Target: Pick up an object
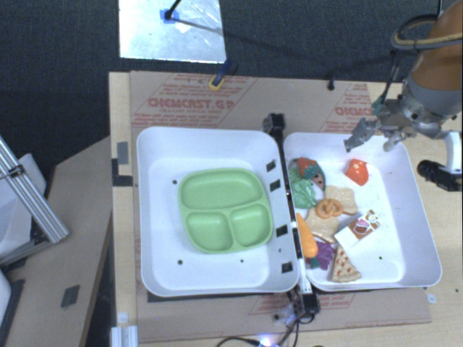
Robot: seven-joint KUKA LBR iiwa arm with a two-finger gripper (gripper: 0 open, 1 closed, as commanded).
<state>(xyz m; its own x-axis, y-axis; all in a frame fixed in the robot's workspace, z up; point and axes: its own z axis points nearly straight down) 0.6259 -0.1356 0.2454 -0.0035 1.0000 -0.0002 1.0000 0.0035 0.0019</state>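
Nothing is picked yet: the gripper (375, 137) hangs with jaws spread and bare, the red piece (356, 171) just at its seven o'clock.

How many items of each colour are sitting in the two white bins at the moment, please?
Green: 2, the green three-compartment plastic plate and the green leafy toy
Red: 1, the red toy chunk
Orange: 1, the orange toy carrot
Purple: 1, the purple toy grapes
Tan: 2, the toy pretzel and the pizza slice
Total: 7; the rest of the pile is unclear.
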